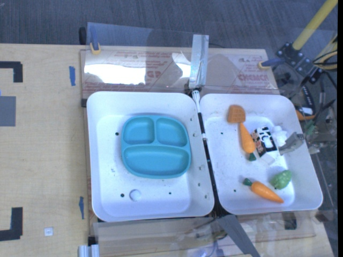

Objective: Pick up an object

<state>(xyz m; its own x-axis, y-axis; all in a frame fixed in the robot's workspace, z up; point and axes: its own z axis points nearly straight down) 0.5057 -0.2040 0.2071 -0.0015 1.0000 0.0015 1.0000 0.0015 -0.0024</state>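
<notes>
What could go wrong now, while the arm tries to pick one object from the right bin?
1. The gripper sits beside the black-and-white toy, which lies close to a carrot; closing may push one away or catch both.
2. The green toy and the second carrot lie near the right bin wall, which may hinder a grasp.

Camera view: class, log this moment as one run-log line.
left bin: blue plate | right bin: two carrots, green toy, black-white toy | pincer: unclear

Red print on clear panels (161, 68) behind the bins, too blurred to read
</notes>
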